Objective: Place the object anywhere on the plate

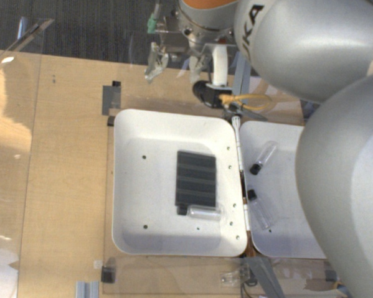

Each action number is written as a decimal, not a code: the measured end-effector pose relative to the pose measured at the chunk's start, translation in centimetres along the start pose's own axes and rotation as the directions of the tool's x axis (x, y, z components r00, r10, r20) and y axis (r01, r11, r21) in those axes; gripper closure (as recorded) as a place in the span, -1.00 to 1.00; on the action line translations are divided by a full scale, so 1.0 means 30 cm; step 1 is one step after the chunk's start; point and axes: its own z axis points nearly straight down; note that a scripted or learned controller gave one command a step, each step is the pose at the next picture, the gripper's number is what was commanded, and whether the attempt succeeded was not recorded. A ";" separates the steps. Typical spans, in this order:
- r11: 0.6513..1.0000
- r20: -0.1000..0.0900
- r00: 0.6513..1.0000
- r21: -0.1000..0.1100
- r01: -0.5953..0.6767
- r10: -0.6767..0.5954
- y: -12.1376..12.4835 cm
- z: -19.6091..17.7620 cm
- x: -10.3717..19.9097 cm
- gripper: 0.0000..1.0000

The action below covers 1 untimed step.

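Note:
A dark ribbed plate lies in the middle of the left bin. A clear tube with a dark cap at its left end lies across the plate's near edge, partly on it. My gripper hangs high over the bench behind the left bin's far rim, well away from the plate. Its two pale fingers stand apart with nothing between them.
The right bin holds two more clear tubes with black caps, one near its far left and one lower down. The big grey arm covers the view's upper right. Small black clamps sit by the left bin's corners.

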 end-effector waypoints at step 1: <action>1.000 0.000 1.000 0.007 0.000 0.000 -0.058 0.586 0.016 -1.00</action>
